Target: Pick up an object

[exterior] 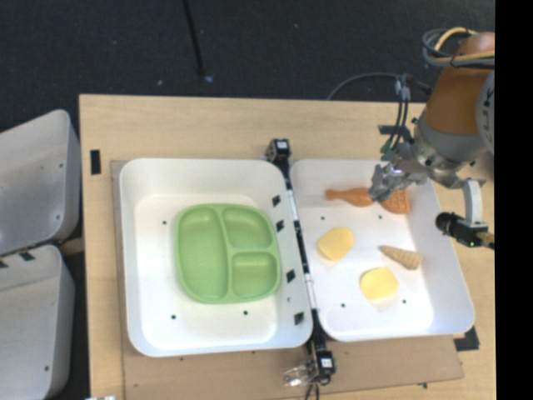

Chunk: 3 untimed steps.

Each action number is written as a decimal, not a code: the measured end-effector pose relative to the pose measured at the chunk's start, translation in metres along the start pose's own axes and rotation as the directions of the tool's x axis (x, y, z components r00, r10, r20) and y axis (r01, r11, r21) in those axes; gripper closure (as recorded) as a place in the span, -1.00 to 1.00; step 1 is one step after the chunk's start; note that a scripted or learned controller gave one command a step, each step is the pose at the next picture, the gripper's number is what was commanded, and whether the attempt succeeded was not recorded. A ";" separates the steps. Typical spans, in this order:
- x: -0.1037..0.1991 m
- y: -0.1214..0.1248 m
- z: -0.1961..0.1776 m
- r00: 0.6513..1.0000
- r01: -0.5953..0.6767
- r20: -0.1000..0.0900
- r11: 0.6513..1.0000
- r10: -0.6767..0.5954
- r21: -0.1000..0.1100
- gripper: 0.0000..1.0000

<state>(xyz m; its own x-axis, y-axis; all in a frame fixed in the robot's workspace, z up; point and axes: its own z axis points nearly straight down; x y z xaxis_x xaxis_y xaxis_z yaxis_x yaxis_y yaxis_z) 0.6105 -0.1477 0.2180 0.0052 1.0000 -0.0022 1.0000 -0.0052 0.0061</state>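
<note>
In the right bin (433,307) lie several food toys. An orange drumstick-shaped piece (350,195) rests near the bin's back, and an orange waffle-like piece (400,201) lies just right of it. My gripper (384,185) hangs low between these two, right at the drumstick's thick end. Nearer the front are a yellow round piece (336,243), a second yellow piece (379,284) and a tan cone (402,257). The fingers are too small and dark to read, and nothing shows between them.
The left bin (133,307) holds a green divided plate (226,252). A ridge with black clips (293,240) separates the two bins. White chair-like shapes (33,190) stand off the bench at the left.
</note>
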 end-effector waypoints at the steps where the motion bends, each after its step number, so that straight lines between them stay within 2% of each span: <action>1: -0.001 0.001 -0.020 1.000 0.003 -0.001 1.000 -0.003 0.003 1.00; 3: 0.104 0.011 -0.035 1.000 0.012 -0.002 1.000 -0.012 0.003 1.00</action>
<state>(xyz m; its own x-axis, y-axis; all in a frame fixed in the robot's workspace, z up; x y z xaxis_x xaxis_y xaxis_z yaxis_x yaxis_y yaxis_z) 0.6219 -0.0433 0.2527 -0.0071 1.0000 0.0002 1.0000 0.0071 0.0035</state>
